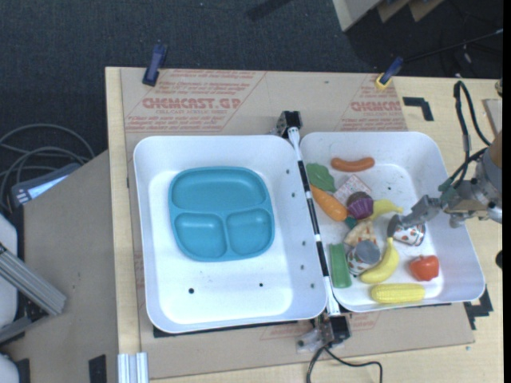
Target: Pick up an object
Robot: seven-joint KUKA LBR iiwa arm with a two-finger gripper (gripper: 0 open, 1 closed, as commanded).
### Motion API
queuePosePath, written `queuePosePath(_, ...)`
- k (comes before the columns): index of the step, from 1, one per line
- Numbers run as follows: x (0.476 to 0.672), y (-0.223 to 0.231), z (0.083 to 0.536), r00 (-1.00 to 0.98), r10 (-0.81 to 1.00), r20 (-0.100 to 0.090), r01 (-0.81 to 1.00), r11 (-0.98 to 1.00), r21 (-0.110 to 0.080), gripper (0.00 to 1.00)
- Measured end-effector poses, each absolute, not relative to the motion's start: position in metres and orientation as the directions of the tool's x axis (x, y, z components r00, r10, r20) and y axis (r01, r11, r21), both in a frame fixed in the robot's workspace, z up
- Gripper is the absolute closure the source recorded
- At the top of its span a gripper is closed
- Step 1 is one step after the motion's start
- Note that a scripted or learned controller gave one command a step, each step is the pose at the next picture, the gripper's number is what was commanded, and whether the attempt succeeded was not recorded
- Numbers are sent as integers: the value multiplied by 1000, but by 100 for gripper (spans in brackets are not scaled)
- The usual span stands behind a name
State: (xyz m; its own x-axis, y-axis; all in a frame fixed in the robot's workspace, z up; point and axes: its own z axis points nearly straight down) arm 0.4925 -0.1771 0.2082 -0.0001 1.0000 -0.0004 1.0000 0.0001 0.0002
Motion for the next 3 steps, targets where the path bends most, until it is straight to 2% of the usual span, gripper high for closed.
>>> queuePosePath(1,545,-188,84,0,1000,0,1000,0,0,0)
queuePosePath(2,545,-189,95,0,1000,-1,1000,0,2,100)
queuePosePath(3,545,-189,95,0,1000,-1,1000,0,1,0)
